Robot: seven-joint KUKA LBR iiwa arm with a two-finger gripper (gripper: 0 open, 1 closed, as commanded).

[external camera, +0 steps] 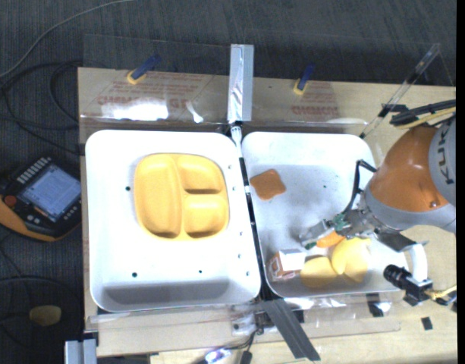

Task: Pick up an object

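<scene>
You will find the small orange piece (330,240) in the right bin (308,150), touching the pale yellow lumps (340,264) near its front wall. The gripper (321,233) sits right at that piece; you cannot tell its state. A brown-orange pad (268,183) lies behind it, a yellow divided tray (181,194) in the left bin (111,279).
</scene>
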